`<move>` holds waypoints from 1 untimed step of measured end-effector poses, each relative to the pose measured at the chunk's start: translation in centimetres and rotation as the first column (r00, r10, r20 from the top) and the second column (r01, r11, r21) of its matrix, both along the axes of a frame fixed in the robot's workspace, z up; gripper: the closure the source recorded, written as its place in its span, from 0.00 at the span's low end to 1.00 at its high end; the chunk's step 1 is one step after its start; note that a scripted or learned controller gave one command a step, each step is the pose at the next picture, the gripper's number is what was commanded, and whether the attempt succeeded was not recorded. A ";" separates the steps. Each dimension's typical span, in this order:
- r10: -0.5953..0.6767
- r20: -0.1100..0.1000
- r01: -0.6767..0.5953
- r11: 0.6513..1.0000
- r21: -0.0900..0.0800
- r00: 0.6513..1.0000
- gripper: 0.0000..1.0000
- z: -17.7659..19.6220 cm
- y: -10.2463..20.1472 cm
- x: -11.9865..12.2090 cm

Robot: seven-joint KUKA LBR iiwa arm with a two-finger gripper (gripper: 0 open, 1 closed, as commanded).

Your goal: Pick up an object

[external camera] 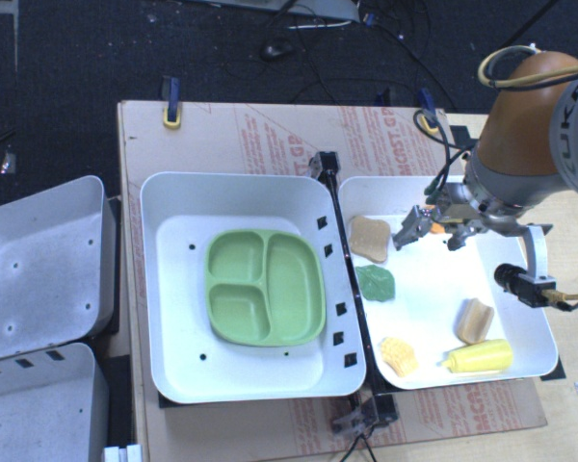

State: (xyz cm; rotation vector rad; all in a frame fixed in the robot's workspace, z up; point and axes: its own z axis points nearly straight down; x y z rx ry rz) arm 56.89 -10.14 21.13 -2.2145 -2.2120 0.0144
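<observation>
- The end effector (432, 229) hangs over the upper part of the right bin (433, 301); its fingers are spread, with nothing between them.
- In that bin: a tan bread piece (370, 238) just left of the end effector; a green leafy item (375, 283) below the bread; a yellow crinkled piece (397, 355), a tan block (474, 320) and a yellow corn cob (479, 357) along the near side.
- The left bin (173, 258) holds a green divided tray (266, 288); both bins sit on the surface (222, 133).
</observation>
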 end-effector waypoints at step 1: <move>0.002 0.014 -0.002 1.000 -0.001 1.000 0.00 0.8 0.0 0.3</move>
